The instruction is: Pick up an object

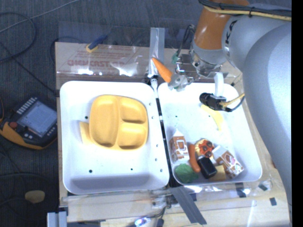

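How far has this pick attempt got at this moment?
Done: the arm has reached the far edge of the right bin. In hand: nothing visibly held; the hand sits by the orange carrot-shaped toy on the divider. Left: an actual pick; the toys cluster in the bin's near corner and the yellow tray lies in the left bin.

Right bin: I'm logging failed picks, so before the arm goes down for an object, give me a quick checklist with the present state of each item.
1. Objects available in the right bin: ok, a cluster lies at its near end, including a black block and a green piece.
2. Claw free of any object: cannot tell.
3. Claw above a target: not ok, it sits at the bin's far left corner, away from the cluster.
4. Objects separated for a clean grasp: not ok, they lie crowded and touching.
5. Cable with black plug clear of the path: not ok, it hangs over the bin's middle.
6. Carrot graspable: cannot tell, it rests on the divider rim.
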You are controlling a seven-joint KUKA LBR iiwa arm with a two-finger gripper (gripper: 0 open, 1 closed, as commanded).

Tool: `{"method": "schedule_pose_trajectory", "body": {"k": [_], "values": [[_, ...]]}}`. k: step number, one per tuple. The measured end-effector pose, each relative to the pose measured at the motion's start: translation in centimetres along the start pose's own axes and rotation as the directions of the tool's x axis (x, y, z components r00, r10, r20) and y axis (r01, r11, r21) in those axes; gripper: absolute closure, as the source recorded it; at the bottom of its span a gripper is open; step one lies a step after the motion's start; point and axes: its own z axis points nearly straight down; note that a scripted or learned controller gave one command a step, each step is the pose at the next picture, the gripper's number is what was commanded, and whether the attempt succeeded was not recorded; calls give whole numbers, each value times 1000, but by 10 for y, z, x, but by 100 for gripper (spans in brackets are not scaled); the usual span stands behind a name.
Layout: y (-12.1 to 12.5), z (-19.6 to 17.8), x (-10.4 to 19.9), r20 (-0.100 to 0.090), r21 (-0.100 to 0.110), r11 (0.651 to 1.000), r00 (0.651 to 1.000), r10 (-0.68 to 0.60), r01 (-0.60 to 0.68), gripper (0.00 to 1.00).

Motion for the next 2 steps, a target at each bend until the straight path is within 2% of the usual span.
{"method": "schedule_pose_trajectory", "body": {"k": [1, 2], "values": [[-1, -144, 28, 1, -2, 997, 997, -73, 73, 100], [-36, -32, 19, 1, 1, 977, 977, -213, 213, 100]]}}
